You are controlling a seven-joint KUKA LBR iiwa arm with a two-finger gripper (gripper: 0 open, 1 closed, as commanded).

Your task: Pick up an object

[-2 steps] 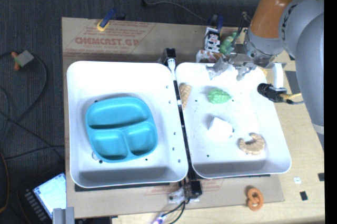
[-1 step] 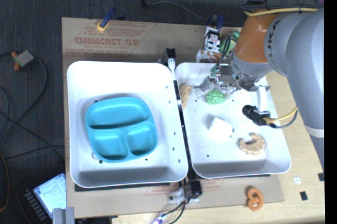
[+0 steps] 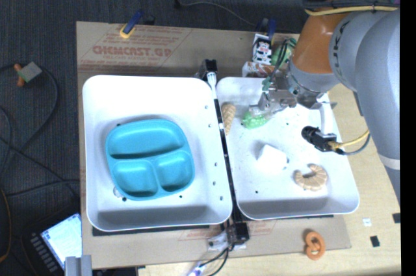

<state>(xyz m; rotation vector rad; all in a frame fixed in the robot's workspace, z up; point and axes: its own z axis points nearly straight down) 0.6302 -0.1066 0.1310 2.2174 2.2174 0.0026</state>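
The right bin holds several small items. A green object lies near its far left corner, and a tan cone-shaped piece rests beside it against the left wall. A white block sits mid-bin, with a tan pretzel-like pastry toward the front right. My gripper reaches in from the right and hangs just above and right of the green object, close to it or touching it. Whether anything sits between the jaws is hidden.
In the left bin lies a blue divided plate. A black connector with a yellow cable hangs over the right bin's right side. An orange pretzel-shaped item lies on the bench in front. Clamps and a small box stand behind the bins.
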